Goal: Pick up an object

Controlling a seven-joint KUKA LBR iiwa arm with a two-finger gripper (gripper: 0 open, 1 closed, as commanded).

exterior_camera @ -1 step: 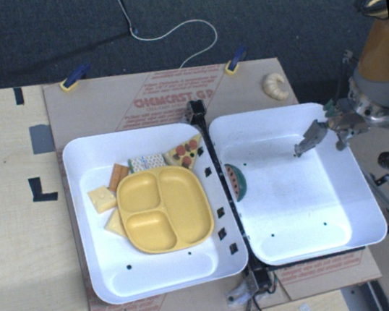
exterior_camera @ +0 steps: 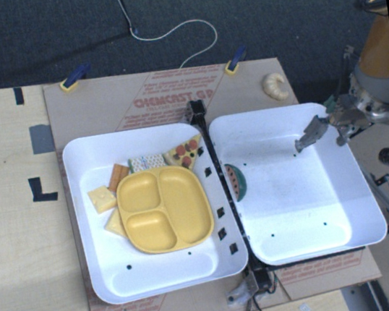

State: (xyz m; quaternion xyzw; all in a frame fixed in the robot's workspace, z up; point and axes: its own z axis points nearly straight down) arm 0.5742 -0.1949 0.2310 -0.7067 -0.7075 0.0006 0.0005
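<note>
My gripper (exterior_camera: 325, 136) hangs over the upper right part of the right bin (exterior_camera: 304, 243), open, with nothing between its fingers. A watermelon slice (exterior_camera: 237, 181) lies against that bin's left wall, well to the left of the gripper. In the left bin (exterior_camera: 163, 280) a yellow divided plate (exterior_camera: 165, 208) lies on top of other toy food. A pizza slice (exterior_camera: 186, 150), a brown cracker (exterior_camera: 117, 176) and pale square crackers (exterior_camera: 102, 199) poke out around the plate.
A beige rounded object (exterior_camera: 276, 85) sits on the cardboard behind the right bin. Two clamps (exterior_camera: 74, 77) (exterior_camera: 235, 58) hold the cardboard's far edge. A white cable (exterior_camera: 182, 32) loops beyond it.
</note>
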